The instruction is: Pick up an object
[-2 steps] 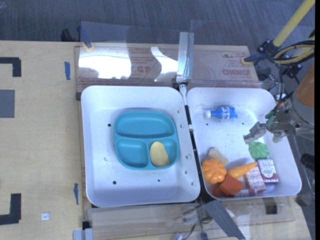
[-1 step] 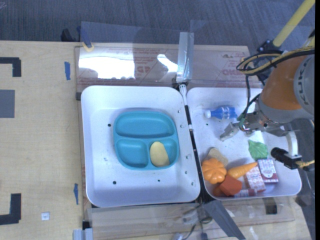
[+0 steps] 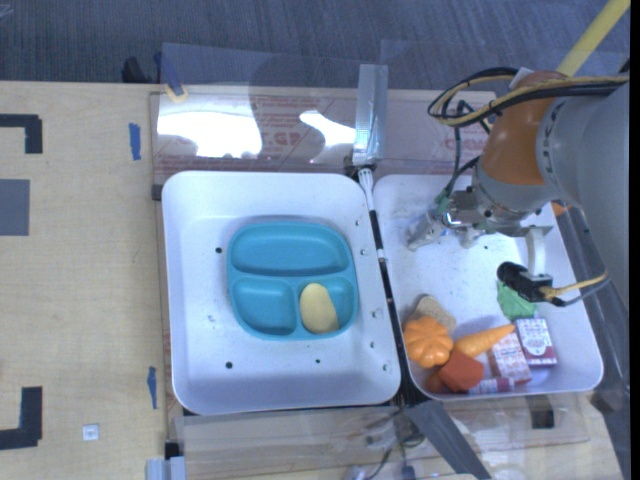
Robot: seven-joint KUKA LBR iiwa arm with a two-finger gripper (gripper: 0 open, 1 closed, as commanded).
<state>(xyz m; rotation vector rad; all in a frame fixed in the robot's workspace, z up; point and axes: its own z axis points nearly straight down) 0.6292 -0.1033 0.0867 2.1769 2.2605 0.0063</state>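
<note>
My bench (image 3: 70,318): a pale wooden top with black angular markings and short strips of blue tape (image 3: 134,140) along its left part. Directly on it I have two shallow white plastic bins side by side, their inner rims touching: the left bin (image 3: 190,268) and the right bin (image 3: 580,363). A clear plastic panel (image 3: 260,128) stands behind them at the bench's far edge.

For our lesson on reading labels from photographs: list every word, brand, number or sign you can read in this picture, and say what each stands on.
None can be read for certain.
Small red-and-white printed cartons in the right white bin: print too small and blurred.
Clear plastic sheet behind the bins: faint reddish lettering, lost in glare.
Tiny white square tag on the wooden bench: mark too small.
</note>
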